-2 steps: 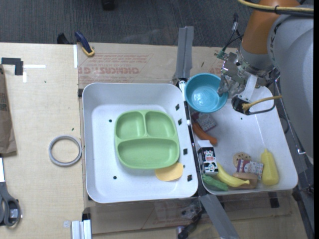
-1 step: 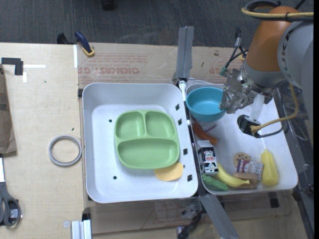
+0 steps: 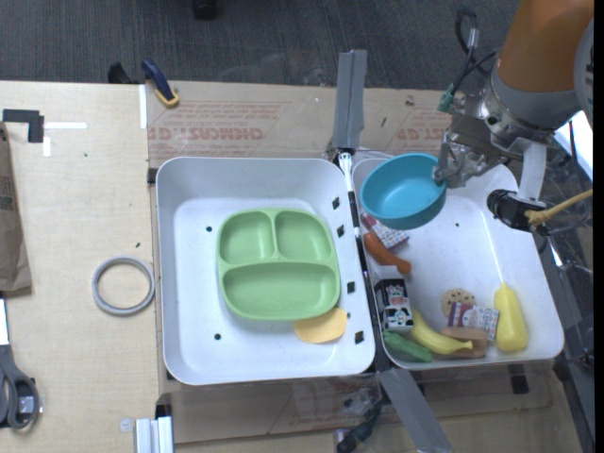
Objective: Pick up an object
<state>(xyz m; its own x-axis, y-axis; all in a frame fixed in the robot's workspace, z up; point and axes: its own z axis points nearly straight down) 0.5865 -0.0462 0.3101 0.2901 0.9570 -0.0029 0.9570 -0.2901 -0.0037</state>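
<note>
A blue bowl (image 3: 402, 194) hangs tilted over the back left corner of the right bin (image 3: 528, 253). My gripper (image 3: 453, 171) comes in from the upper right and is shut on the bowl's right rim. Below the bowl, in the same bin, lie an orange sausage (image 3: 388, 252), a small carton (image 3: 394, 307), a banana (image 3: 442, 338), a green pod (image 3: 406, 347), a cookie (image 3: 458, 302), a small packet (image 3: 479, 320) and a yellow squash (image 3: 510, 317).
The left bin (image 3: 179, 253) holds a green divided plate (image 3: 278, 262) and a yellow chip (image 3: 321, 327). On the bench to the left are a tape ring (image 3: 124, 284) and scissors (image 3: 17, 399). A grey divider post (image 3: 349, 102) stands between the bins at the back.
</note>
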